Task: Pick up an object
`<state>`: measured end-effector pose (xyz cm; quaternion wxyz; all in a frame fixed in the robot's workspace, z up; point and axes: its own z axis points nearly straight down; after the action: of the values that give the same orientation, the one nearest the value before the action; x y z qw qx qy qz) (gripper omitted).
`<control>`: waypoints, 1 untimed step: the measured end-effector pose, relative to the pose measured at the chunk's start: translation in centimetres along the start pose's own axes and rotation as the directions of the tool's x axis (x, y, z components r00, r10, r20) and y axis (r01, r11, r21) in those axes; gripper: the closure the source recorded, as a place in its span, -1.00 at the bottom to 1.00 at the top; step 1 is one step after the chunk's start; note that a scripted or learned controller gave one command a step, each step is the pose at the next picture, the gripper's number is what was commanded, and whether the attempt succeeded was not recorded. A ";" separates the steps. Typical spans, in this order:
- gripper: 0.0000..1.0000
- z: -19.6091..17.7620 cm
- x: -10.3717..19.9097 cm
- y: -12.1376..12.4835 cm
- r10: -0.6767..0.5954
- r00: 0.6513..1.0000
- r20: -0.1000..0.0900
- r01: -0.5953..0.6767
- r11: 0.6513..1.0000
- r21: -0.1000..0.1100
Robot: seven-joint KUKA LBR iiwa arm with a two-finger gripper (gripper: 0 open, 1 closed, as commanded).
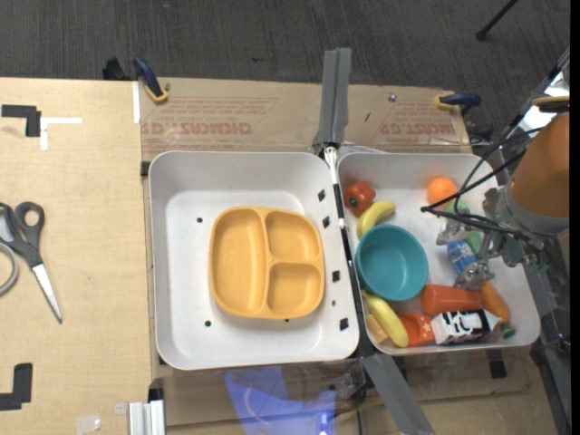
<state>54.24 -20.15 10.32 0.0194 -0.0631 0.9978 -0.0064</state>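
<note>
My gripper (473,250) reaches in from the right and hangs low over the right side of the right bin (410,163). Directly under or beside it lies a small blue and white object (460,256), partly hidden by the gripper's metal parts. Around it are an orange ball (441,190), an orange carrot-like piece (460,298), a black and white carton (464,325) and a teal bowl (391,261). Two yellow bananas (375,214) (385,319) and a red fruit (360,194) lie along the bin's left side.
The left bin (172,243) holds a yellow divided plate (267,263). Scissors (34,252) lie on the wooden bench at far left. Cardboard (227,120) with blue clamps (149,78) sits behind the bins. Black cables (471,188) cross above the gripper.
</note>
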 end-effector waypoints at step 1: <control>-1.00 1.1 -3.5 1.1 0.104 0.994 -0.032 -0.104 0.995 -0.011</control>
<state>57.65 -18.59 9.35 0.0036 -0.0110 0.9999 -0.0002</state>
